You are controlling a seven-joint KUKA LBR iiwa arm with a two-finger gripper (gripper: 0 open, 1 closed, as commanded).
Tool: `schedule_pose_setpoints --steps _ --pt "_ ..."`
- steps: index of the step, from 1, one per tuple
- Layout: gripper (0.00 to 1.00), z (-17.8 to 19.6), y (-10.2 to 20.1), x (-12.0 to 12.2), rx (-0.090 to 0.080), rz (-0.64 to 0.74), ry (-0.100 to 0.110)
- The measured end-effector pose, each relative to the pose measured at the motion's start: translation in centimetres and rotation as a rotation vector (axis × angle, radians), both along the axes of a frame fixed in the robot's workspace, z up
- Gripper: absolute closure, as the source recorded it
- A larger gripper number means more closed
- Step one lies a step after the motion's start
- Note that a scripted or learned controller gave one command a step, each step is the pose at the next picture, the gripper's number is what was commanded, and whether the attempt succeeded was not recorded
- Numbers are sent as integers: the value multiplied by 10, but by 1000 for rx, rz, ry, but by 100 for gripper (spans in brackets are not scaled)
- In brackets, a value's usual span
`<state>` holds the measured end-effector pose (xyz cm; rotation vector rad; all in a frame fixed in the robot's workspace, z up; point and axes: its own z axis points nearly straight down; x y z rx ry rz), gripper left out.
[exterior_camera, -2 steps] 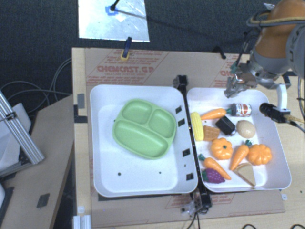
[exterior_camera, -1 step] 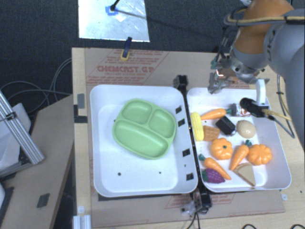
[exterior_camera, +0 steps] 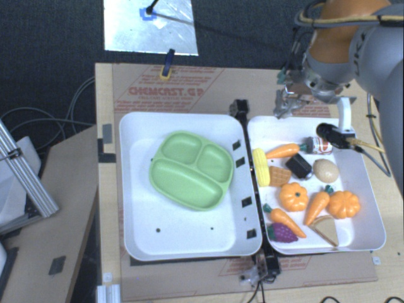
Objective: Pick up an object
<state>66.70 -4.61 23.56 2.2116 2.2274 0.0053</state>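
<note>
I am watching the gripper [exterior_camera: 287, 106] hovering with nothing between its slightly spread fingers over the right bin's [exterior_camera: 372, 232] far rim, the carrot [exterior_camera: 282, 151] lying just below it, long axis crosswise.

Directly below the jaws of the gripper [exterior_camera: 288, 108]: bare white floor at the far end of the right bin [exterior_camera: 265, 128], open for descent. Nearer the camera from the jaws, crowded: carrot [exterior_camera: 282, 151], corn cob [exterior_camera: 260, 166], black block [exterior_camera: 298, 165], egg [exterior_camera: 326, 170], pumpkins [exterior_camera: 294, 197], touching or just beside one another. Left of the jaws, past the divider [exterior_camera: 247, 163], a green tray [exterior_camera: 191, 170] ringed by free floor.
</note>
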Motion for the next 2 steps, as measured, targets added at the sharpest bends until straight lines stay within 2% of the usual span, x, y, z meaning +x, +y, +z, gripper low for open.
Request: schedule_pose_setpoints --steps 1,2 --pt "100 -12 6 9 -1 -1 1" --pt "100 0 0 2 -1 -6 0"
